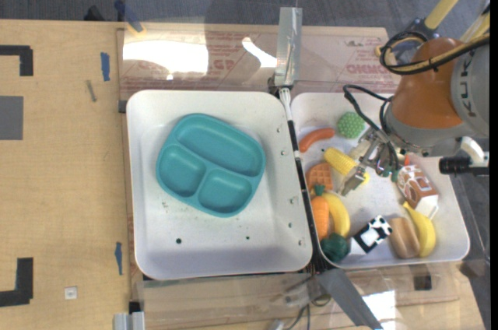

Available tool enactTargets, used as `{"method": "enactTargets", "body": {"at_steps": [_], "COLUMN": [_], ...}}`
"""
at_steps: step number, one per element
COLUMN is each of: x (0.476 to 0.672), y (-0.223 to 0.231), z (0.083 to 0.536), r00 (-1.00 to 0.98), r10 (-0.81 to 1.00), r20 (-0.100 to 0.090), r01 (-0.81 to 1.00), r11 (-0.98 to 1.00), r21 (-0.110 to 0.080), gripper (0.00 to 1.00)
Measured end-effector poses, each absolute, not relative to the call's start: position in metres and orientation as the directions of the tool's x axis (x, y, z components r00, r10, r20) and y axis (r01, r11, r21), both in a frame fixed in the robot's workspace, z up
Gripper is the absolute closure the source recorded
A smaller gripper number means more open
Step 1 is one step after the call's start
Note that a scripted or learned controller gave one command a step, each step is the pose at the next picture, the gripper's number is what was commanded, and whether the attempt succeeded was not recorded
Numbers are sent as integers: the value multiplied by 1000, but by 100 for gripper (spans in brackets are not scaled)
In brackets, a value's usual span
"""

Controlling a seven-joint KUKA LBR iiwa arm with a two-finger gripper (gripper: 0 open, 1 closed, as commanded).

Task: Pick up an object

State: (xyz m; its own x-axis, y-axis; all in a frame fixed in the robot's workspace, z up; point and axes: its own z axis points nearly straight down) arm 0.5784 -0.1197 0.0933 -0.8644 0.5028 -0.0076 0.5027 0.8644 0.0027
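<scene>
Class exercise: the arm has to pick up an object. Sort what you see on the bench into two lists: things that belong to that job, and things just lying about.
Belong to the job:
- two-finger gripper over the right white bin
- yellow toy corn cob
- orange toy sausage
- green knobbly ball
- yellow toy banana

Lying about:
- teal three-compartment plate in the left white bin

White letters "KU" (475, 85) stand on the grey arm (471, 91) at the view's right edge, cut off there. Red print runs across the cardboard sheet (233, 60) along the table's far edge, behind both bins, too blurred to read.
</scene>
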Motion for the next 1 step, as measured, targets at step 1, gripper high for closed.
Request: {"method": "enactTargets", "body": {"at_steps": [1], "x": [644], "y": [-96], "z": [89], "r00": [-947], "r10": [322], "r20": [-11], "r01": [322], "r11": [947], "r21": [2], "gripper": [0]}}
